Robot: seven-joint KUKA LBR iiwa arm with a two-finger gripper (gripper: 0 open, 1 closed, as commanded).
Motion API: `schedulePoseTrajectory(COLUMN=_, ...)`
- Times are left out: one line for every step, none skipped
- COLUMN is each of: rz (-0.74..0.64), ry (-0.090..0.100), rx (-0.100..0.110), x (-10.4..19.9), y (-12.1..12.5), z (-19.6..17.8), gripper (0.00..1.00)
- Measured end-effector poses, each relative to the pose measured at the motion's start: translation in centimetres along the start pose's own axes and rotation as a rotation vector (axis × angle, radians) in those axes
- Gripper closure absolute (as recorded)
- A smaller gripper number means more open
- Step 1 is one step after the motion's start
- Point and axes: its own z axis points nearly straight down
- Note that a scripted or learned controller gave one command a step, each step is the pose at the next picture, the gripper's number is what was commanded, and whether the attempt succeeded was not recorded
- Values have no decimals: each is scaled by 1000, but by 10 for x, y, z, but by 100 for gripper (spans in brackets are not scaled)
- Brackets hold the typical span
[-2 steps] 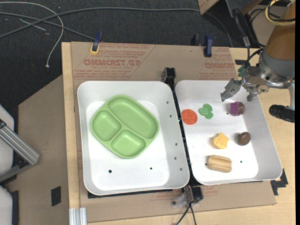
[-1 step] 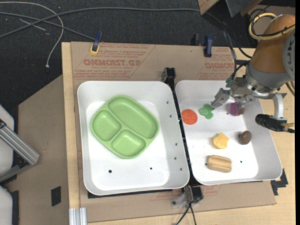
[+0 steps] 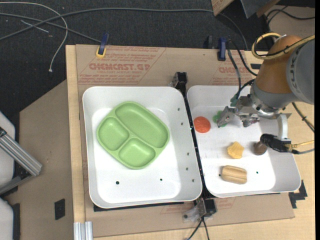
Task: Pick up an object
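In the right bin [image 3: 280, 184] lie a red-orange round piece [image 3: 202, 125], a yellow chunk [image 3: 235, 150], a tan loaf-shaped piece [image 3: 234, 174] and a small brown piece [image 3: 259, 148]. A small green item [image 3: 218, 117] lies just right of the red piece, at the tip of my gripper [image 3: 231, 113]. The gripper hangs low over the upper middle of the right bin, under the grey and orange arm [image 3: 275, 74]. I cannot make out whether the green item is held or just beside the gripper.
The left bin [image 3: 100, 184] holds a green divided plate [image 3: 132, 134]. A black divider [image 3: 192, 134] runs between the bins. Cables [image 3: 300, 145] trail off the arm at the right edge, and blue clamps [image 3: 103, 44] sit on the cardboard at the back.
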Motion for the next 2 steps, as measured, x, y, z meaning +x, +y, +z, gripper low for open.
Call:
schedulePoseTrajectory(rz=0, ry=-1, rx=-7, x=0, y=2, z=-15, gripper=100)
schedulePoseTrajectory(rz=0, ry=-3, rx=-11, x=-3, y=1, z=-59, gripper=100)
